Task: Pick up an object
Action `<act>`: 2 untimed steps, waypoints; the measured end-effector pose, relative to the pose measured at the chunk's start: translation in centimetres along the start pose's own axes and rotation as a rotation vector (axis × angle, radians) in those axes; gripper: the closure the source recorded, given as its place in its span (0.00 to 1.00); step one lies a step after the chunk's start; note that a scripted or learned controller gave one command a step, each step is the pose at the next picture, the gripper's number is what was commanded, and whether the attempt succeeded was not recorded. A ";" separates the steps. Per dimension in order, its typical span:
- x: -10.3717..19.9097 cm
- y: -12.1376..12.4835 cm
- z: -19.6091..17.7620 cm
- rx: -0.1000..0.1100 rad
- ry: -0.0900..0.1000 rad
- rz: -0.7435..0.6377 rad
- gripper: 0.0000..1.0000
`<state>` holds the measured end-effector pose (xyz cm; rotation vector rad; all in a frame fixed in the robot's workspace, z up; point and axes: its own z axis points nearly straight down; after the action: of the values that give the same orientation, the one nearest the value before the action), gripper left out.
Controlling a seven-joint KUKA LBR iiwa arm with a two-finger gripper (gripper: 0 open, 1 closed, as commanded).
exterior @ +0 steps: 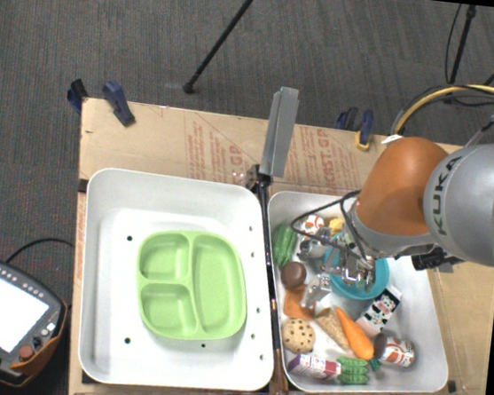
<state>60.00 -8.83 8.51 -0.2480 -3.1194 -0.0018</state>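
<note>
- Reaching in from the right with the grey arm (466, 197), bent down so the gripper (338, 270) hangs low in the right bin (432, 349).
- Hovering there because that bin holds all the toys to pick from.
- Sitting just beside the teal bowl (374, 286), near the brown ball (293, 273) and the green cucumber (284, 242).
- Cannot tell if the gripper is spread or pressed together; too small and mixed up with the toys around it.
- Seeing no toy pinched in it, so probably nothing picked up yet.
- Lying close together in a heap: an orange carrot (356, 335), a round cookie (299, 335), a small can (399, 352), a little bottle (316, 365) on its side and a black-and-white box (381, 310).
- Touching or leaning on each other, so grabbing just one looks tricky.
- Guessing at the bowl or something right by it as the thing to grab.
- Resting flat in the left bin (106, 219): a green plate (192, 284) with three parts, well apart from the gripper.
</note>
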 end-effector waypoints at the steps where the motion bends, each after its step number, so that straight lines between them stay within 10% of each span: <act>1: 11.0 -5.7 -0.4 0.001 -0.022 -0.136 0.00; 2: 11.0 -5.4 -1.2 -0.001 -0.020 -0.141 1.00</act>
<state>48.30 -12.47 9.85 -0.0286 -3.1493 -0.0023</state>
